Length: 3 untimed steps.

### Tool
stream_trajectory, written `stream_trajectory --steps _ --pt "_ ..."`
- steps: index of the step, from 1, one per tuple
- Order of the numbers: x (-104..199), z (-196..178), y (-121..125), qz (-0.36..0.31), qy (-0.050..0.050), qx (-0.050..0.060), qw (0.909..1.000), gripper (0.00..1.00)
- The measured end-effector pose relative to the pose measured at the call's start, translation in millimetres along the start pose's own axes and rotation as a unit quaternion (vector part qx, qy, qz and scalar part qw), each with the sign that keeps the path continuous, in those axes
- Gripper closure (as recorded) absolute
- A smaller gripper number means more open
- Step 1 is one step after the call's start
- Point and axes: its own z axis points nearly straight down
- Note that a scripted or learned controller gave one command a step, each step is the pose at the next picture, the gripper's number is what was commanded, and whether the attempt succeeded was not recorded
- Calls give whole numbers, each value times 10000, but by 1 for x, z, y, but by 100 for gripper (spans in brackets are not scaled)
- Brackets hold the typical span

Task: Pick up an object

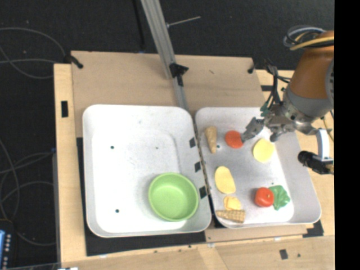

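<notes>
The right bin [298, 167] holds several toy foods. A small orange-red ball [234, 139] lies near its middle back, with a pale yellow round piece [263, 151] just to its right. My gripper [262, 133] hangs over the back of this bin, above and between these two. It is open, one dark finger [250, 129] pointing at the orange-red ball and the other finger [276, 131] above the yellow piece. Nothing is between them.
The right bin also holds a beige cone [211, 139] by its left wall, a yellow oval [225, 179], a red fruit with green leaves [264, 197] and a waffle piece [232, 215] in front. A green bowl [173, 196] sits in the left bin [124, 145]. A metal pole [163, 38] rises behind the bins.
</notes>
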Motion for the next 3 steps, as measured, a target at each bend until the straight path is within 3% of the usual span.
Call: stream_trajectory --steps 2,3 --pt "-5 85 1 28 -2 1 10000 0" --pt "-5 71 2 44 4 -37 10000 100"
